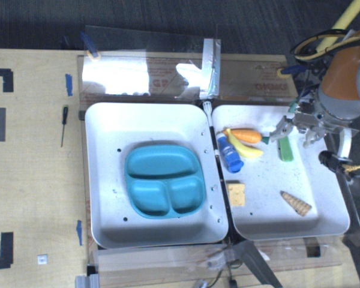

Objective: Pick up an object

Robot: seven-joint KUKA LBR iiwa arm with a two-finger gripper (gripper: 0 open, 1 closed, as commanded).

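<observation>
In the right bin point(330, 221) lie an orange carrot point(247, 135), a yellow banana point(247, 149), a blue bottle point(230, 155), a green block point(285, 149), a tan square cracker point(236, 194) and a brown cone point(296, 203). My gripper point(296, 131) hangs over the bin's upper right part, just above the green block's top end. Its fingers stand spread, open, with nothing held between them. The carrot and banana lie a little to its left.
The left bin point(102, 161) holds a blue divided plate point(165, 179). A clear plastic sheet point(150, 71) stands behind the bins. The arm's orange band point(342, 80) and cables point(321, 44) crowd the right bin's far right corner.
</observation>
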